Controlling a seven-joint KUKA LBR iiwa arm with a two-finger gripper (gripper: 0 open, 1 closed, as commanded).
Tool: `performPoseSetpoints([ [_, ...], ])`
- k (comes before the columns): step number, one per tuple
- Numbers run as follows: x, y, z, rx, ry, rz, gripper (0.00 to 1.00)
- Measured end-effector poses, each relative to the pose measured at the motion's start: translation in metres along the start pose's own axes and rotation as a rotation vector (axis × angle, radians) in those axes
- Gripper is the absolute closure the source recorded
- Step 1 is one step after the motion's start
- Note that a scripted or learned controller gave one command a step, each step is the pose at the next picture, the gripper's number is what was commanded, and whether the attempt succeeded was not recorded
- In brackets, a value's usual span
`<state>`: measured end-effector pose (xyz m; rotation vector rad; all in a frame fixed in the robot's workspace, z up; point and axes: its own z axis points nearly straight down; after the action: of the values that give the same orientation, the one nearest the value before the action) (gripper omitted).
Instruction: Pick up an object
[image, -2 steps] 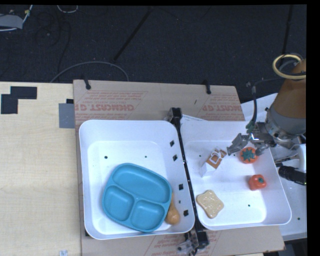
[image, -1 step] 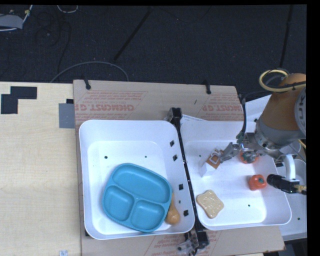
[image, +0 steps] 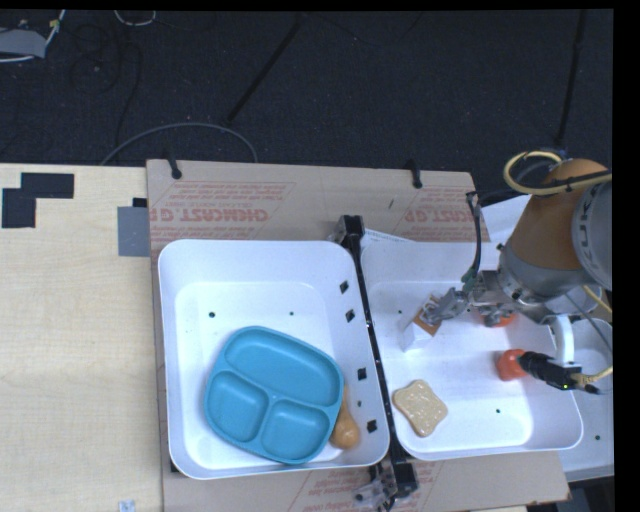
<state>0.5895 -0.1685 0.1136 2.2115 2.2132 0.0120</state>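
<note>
My gripper (image: 434, 314) reaches in from the right and hangs low over the upper left part of the right bin (image: 470, 440). A small brown bit shows at its tip, and I cannot tell whether that is an object or part of the gripper. A tan toast-shaped piece (image: 420, 407) lies on the bin floor below the gripper, towards the front. A small red-orange object (image: 509, 364) lies to the right, under the wrist. In the left bin (image: 200, 270), a blue divided plate (image: 274, 394) lies flat, with a small tan-orange object (image: 345, 431) at its right edge.
The raised divider (image: 362, 330) between the two bins runs just left of the gripper. Cardboard (image: 300, 200) lies under and behind the bins. The grey arm with its orange band (image: 545, 235) crosses the right bin's far right corner.
</note>
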Motion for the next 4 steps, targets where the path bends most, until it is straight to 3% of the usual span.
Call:
performPoseSetpoints([
  [1, 0.001, -0.001, -0.008, 0.006, 0.006, 0.002, 1.00],
  [3, -0.009, 0.014, -0.120, 0.011, 0.002, -0.001, 1.00],
  [4, -0.010, 0.014, -0.132, 0.015, 0.004, -0.002, 1.00],
])
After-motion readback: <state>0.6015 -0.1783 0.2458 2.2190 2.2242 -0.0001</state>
